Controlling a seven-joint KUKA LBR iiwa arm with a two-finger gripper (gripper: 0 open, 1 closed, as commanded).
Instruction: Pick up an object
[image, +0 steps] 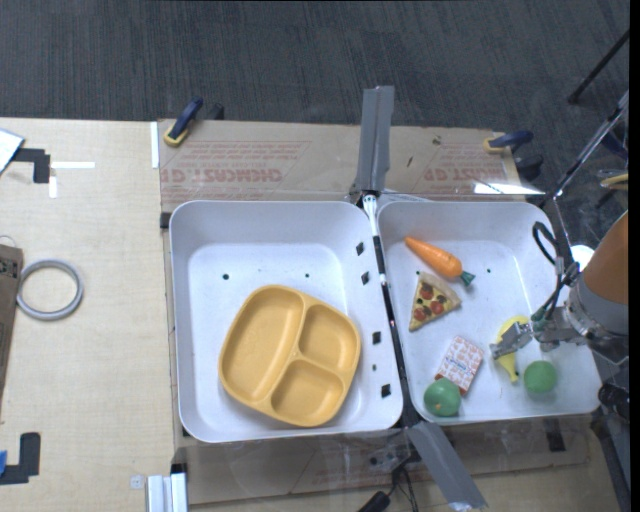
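White plastic bin (500, 235) — tool (512, 347) over curved banana (512, 345).

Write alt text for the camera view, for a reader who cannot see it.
A robot gripper reaches from the right to a yellow banana in the right white bin, which also holds a carrot, pizza slice, patterned card and two green balls. The left white bin holds a yellow divided plate.

Yellow divided plate (290, 354) in left bin (200, 240), pincer (512, 345) touching banana (513, 350)
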